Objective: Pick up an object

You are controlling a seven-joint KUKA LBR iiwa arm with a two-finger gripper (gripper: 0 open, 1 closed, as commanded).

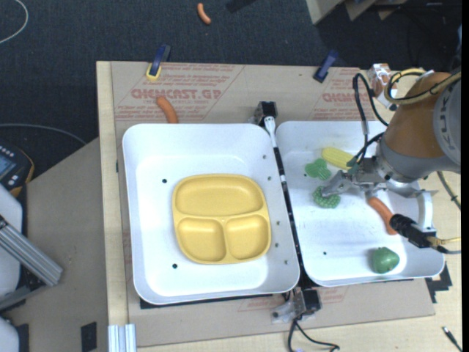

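You are looking at a KUKA arm (432,123) entering from three o'clock: grey casing, a broad orange band (410,119) above the wrist. Black cables (363,116) loop along its eleven o'clock side, and its slim metallic gripper (331,190) ends the wrist at nine o'clock.

Dark carpet floor (88,20), stray orange bit (204,12) on it. Cardboard-topped desk (220,86), blue clamps (157,62) at back edge.
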